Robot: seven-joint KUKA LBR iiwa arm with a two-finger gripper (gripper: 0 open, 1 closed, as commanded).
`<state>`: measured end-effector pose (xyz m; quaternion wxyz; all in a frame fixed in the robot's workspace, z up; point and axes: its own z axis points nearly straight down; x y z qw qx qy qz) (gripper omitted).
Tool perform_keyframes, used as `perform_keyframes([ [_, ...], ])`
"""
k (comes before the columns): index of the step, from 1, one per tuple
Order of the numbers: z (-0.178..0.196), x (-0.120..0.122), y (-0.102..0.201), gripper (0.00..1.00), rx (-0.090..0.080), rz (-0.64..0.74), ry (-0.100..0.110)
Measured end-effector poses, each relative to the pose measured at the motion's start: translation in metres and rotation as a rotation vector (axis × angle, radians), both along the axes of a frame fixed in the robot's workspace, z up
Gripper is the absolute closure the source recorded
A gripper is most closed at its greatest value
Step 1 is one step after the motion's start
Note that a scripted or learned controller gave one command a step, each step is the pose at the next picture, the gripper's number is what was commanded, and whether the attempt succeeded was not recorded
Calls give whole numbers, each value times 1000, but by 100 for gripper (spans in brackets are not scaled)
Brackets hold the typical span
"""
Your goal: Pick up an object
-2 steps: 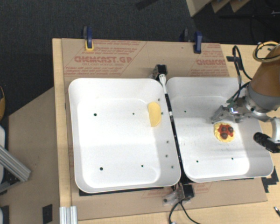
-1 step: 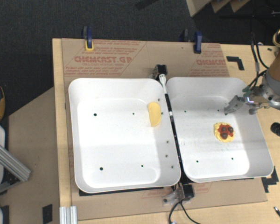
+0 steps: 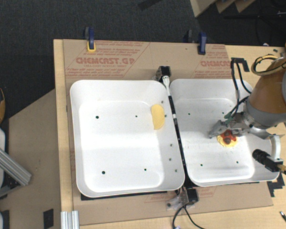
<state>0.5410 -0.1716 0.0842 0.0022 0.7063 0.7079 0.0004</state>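
A: Dark carpet is seen all round the tabletop (image 3: 133, 56), whose brown board is pinned at the far edge by two blue clamps, presumably so that nothing shifts under the arm's pushes. What is laid out on it, taken from the left?

B: The left bin (image 3: 109, 175) is met first. A pale yellow object (image 3: 158, 116) is lodged against its right wall, just beside the black divider (image 3: 174, 123) between the bins. That spot is judged awkward for a grasp, since little room is left by the wall for a finger.

A: And past the divider?

B: The right bin (image 3: 200, 166) is reached, set flush against the divider so that both lie within the arm's range. A small red and yellow object (image 3: 227, 140) is found on its floor, well to the right of the divider and away from the walls. The gripper (image 3: 227, 131) has been brought down directly over it, touching or nearly so.

A: Is it held?

B: That cannot be told. How far the gripper is parted is hidden by the wrist, and the object is seen beneath it, not plainly gripped. A lift would be needed before a grasp could be claimed.
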Motion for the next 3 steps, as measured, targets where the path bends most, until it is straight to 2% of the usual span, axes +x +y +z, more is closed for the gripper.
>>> perform_keyframes([
  [1,15,3,-4,100,-4,-4,-8],
  [2,3,78,39,100,-1,4,-8],
  [3,108,87,110,100,4,7,-10],
])
